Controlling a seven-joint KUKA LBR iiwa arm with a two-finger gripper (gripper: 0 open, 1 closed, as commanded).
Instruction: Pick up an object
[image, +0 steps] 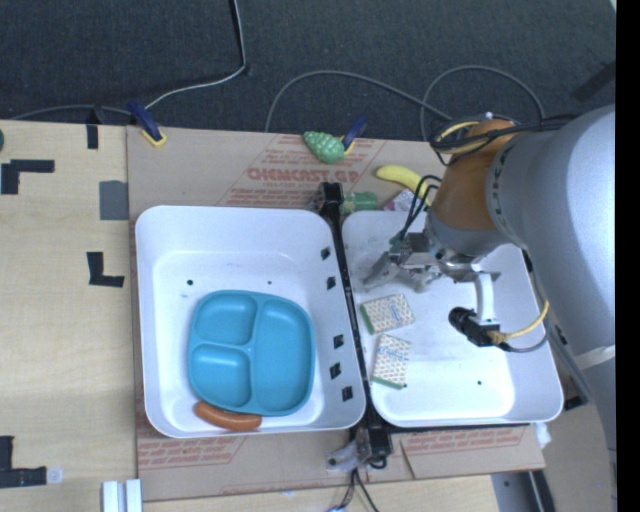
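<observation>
A: two-finger metal gripper (400, 262) sits low in the right white bin (520, 395), fingers spread, nothing between them.
B: Targets? Two flat checkered sachets (387, 313) lie just below it.
A: Risk: flat packets, fingers may skid off.

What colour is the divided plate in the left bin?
Light blue divided plate, seen in the camera view.

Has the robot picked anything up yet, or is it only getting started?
Nothing is lifted yet. The gripper is low in the right bin, just above the two patterned packets, which lie flat on the floor. The grasp and lift are left. The blue tray and sausage sit untouched.
</observation>
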